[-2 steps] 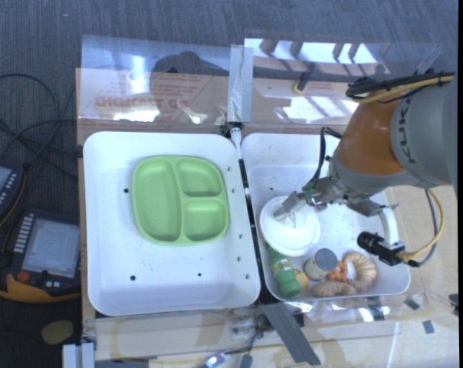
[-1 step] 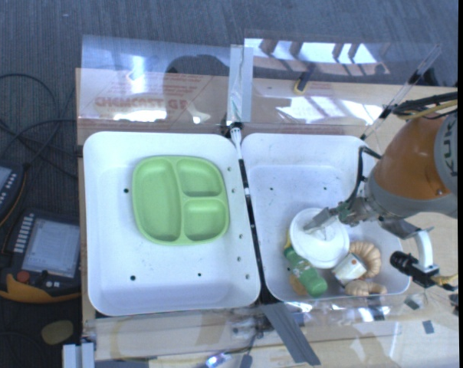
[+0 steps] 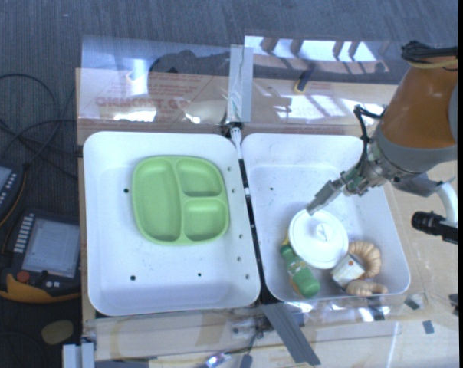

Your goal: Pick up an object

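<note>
In the right bin (image 3: 281, 163), several objects sit together at the front. They are a round white bowl-like container (image 3: 318, 239), a small green bottle (image 3: 300, 274) lying at its lower left, a tan croissant-shaped toy (image 3: 367, 257), and a small white and yellow piece (image 3: 346, 271). My gripper (image 3: 317, 204) slants down and to the left from the orange-banded wrist (image 3: 419, 106). Its tip is just above the far rim of the white container. Nothing is visibly held in it.
The left bin (image 3: 109, 282) holds a light green divided plate (image 3: 180, 199). Clear plastic panels (image 3: 239, 90) stand behind both bins. Cables and a handheld pendant (image 3: 40, 251) lie on the floor at left. The far half of the right bin is bare floor.
</note>
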Controlling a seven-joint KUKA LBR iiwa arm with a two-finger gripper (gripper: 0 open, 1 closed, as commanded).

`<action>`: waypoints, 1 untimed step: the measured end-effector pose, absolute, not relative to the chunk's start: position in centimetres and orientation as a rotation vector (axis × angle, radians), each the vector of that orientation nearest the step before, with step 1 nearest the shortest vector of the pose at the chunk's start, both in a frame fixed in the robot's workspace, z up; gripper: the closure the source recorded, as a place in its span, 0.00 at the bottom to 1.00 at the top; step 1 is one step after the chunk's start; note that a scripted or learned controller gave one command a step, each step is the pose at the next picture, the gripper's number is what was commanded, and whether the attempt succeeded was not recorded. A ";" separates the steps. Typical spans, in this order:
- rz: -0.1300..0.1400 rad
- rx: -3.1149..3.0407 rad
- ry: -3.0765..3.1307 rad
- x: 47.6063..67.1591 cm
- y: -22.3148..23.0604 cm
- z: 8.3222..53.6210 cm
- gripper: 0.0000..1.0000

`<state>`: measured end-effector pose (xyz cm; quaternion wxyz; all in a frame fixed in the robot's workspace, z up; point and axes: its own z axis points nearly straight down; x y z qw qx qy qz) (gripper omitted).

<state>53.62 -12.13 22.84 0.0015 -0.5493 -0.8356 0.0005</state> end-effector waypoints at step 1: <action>0.004 -1.983 -2.431 57.7 -11.9 17.2 0.00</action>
